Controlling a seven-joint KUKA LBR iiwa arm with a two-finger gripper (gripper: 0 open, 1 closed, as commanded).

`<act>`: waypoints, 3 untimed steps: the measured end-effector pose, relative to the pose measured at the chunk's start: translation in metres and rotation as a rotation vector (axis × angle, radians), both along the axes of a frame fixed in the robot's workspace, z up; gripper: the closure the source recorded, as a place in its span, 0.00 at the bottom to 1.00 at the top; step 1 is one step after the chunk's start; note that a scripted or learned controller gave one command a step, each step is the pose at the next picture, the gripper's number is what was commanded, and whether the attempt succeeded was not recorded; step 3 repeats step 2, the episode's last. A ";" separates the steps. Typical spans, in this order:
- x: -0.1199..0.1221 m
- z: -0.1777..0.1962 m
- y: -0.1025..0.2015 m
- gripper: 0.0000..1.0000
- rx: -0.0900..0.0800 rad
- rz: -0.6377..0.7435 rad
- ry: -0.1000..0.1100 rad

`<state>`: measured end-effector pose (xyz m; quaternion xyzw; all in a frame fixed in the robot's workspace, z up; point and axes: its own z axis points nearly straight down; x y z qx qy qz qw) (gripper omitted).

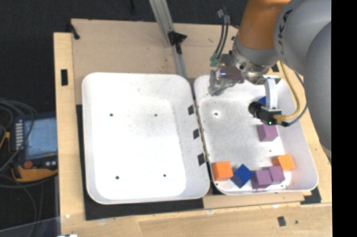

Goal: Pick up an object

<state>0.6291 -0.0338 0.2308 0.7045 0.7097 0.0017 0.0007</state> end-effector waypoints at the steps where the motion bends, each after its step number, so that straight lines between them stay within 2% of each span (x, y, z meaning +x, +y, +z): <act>1: 0.006 -0.007 0.050 1.00 -0.001 -0.001 0.001; 2: 0.019 0.004 0.092 1.00 0.000 -0.001 0.000; 3: 0.019 0.004 0.092 1.00 0.000 -0.001 0.000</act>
